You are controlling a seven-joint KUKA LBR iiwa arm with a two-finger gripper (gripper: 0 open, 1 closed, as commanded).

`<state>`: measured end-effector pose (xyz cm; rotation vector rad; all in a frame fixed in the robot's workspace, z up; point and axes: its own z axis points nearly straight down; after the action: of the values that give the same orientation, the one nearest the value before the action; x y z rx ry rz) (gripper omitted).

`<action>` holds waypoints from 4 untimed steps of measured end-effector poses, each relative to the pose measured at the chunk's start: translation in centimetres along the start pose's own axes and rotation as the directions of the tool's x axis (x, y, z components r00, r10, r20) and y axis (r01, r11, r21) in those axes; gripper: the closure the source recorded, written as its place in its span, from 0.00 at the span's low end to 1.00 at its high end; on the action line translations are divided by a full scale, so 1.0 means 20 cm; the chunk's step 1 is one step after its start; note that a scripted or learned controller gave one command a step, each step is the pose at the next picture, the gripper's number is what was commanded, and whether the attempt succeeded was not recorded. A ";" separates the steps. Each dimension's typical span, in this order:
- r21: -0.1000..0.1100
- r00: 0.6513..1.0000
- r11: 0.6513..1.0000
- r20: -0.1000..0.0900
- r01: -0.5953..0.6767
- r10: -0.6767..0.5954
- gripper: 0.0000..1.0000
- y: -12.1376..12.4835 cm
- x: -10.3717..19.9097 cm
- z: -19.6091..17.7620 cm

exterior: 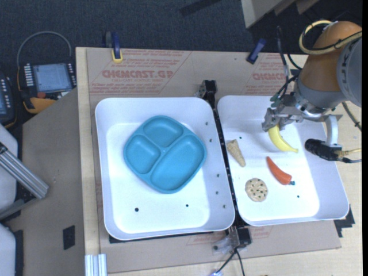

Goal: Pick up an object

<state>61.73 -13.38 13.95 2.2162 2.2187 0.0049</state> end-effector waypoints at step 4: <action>0.009 1.000 1.000 -0.004 0.004 -0.004 1.00 -0.02 0.46 -0.55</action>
<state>61.26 -4.24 24.85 2.2181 2.2300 -0.0003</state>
